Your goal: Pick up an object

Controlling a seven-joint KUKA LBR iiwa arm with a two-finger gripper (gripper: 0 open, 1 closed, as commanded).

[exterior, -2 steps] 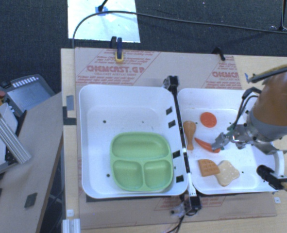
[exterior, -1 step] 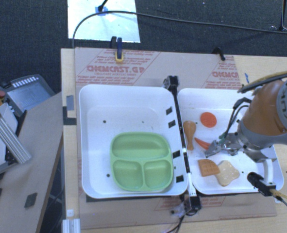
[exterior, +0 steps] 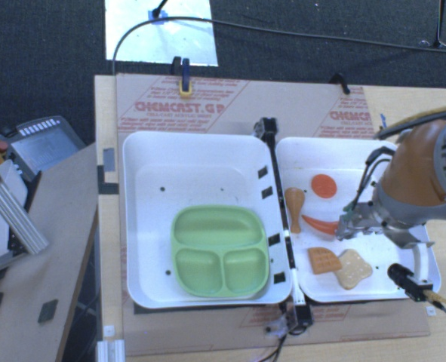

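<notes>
In the right bin [exterior: 358, 151] lie a round red slice [exterior: 324, 185], a tan drumstick-shaped piece [exterior: 293, 202], a long orange-red pepper-like piece [exterior: 318, 224], a square brown cracker [exterior: 324, 260] and a pale toast slice [exterior: 354, 269]. My gripper [exterior: 346, 229] reaches in from the right and hangs low over the right end of the orange-red piece, just above the toast. The wrist hides whatever lies directly beneath it.
The left bin [exterior: 155, 164] holds a green divided plate [exterior: 220, 249]. A black divider with clips [exterior: 277, 202] runs between the bins. The arm's grey body and orange band [exterior: 426, 168] cover the right bin's right side. A black fitting [exterior: 406, 279] sits at its front right corner.
</notes>
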